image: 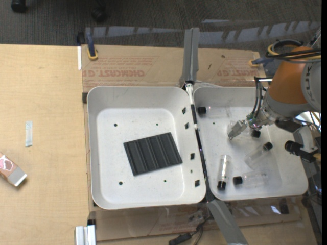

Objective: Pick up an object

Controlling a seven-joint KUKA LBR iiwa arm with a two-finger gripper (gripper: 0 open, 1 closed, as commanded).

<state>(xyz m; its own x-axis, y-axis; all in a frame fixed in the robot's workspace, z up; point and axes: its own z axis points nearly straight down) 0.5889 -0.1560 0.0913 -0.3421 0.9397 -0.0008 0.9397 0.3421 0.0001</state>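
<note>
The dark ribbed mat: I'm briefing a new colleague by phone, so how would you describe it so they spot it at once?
Look at the two white bins side by side and take the left bin, the one away from the arm. Lying flat near its middle, turned at a slight angle, is the dark ribbed mat. It is a grey-black rectangle with lengthwise ridges, unlike the small clear vials in the right bin.

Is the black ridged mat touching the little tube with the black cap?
Apart. The camera view shows the mat in the left bin, the tube in the right bin.
</note>
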